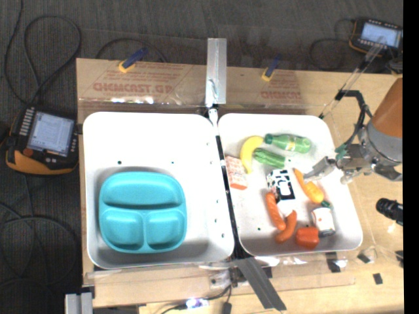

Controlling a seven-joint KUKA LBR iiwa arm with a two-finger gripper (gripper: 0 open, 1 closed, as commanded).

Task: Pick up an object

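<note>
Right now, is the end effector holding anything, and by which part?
Nothing is seen held: the grey end effector hovers at the right white bin's right edge, above the small orange carrot-shaped toy, with nothing between its fingers.

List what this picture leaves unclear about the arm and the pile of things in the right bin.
- Gripper: too small and blurred to tell open from shut.
- Arm: cut off by the right edge.
- Black-and-white box: print too small to read.
- Carton: label blurred.

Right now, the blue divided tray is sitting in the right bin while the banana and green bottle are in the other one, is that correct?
Not quite: the camera view shows the blue divided tray in the left bin, not the right. The banana and green bottle are indeed in the other one, the right bin.
</note>
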